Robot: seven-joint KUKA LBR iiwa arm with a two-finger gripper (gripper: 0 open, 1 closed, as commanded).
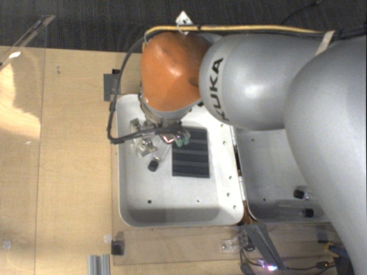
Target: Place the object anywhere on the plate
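Pale wood makes up the tabletop [63,171], with dark ribbed flooring beyond its far edge and a glare patch along the left side. Two shallow white bins sit side by side on it: the left bin [172,211] is in full view, while the right bin [269,171] is largely covered by my grey arm [287,73], which comes in from the right. My orange band [169,70] hangs over the far end of the left bin, and below it my end effector [150,143] reaches down into that bin, toward its far left part. A black cable loops around the wrist on the left side.

I cannot tell how my end effector is set; the metal parts and glints under the wrist blur together too much to read.

A dark ribbed rectangular plate [192,153] lies flat on the left bin's floor, right of my end effector and just beside it. A small dark object [153,165] rests on the white floor just below my end effector and left of the plate, apart from the plate's edge. It may be the thing to be placed, though it is too small to make out clearly. It is not on the plate.
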